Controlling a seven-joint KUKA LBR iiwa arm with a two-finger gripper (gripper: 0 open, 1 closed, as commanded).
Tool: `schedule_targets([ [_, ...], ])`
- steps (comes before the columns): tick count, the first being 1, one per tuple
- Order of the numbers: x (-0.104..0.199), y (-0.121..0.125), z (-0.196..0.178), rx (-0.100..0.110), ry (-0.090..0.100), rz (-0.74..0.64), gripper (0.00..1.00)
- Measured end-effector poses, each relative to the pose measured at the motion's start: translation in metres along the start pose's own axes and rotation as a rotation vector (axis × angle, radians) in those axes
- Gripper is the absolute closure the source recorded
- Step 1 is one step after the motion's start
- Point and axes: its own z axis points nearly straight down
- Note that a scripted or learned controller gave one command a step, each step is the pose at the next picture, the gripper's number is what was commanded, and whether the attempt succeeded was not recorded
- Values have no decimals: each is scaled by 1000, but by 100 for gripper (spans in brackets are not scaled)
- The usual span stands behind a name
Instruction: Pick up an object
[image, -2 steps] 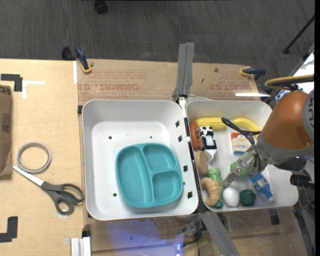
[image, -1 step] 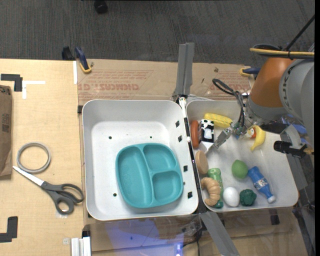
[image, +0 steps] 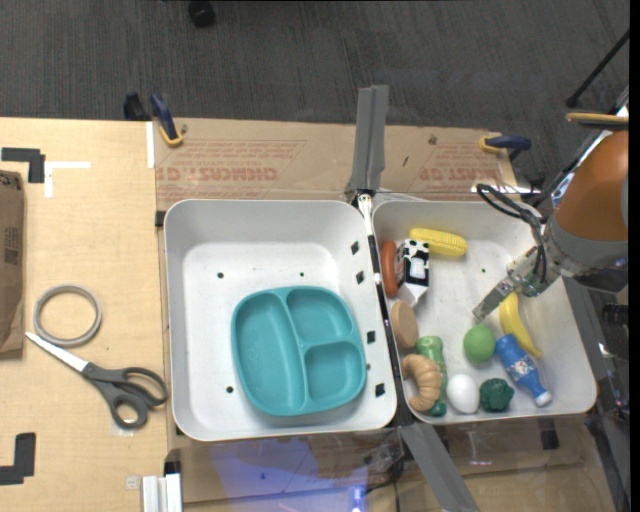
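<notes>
The right bin (image: 560, 405) holds several toy foods: a yellow corn cob (image: 437, 242), a black-and-white item (image: 415, 265), a green ball (image: 480, 343), a banana (image: 515, 322), a blue bottle (image: 523, 369), a white egg (image: 462, 392), a dark green piece (image: 495, 394), a croissant (image: 425, 381) and a beige piece (image: 403, 323). My gripper (image: 497, 298) reaches in from the right at a slant. It hangs over the bin's middle, just above the green ball and next to the banana's upper end. Nothing is seen held in it.
The left bin (image: 190, 250) holds a teal divided plate (image: 300, 350). On the wooden bench to the left lie scissors (image: 105, 378) and a tape roll (image: 67, 313). A grey bar (image: 370, 140) stands behind the divider between the bins.
</notes>
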Motion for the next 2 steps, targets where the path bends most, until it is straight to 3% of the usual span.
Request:
schedule_targets([
  [1,0,0,-6,3,-1,-2,100],
  [2,80,55,-123,2,-2,36,100],
])
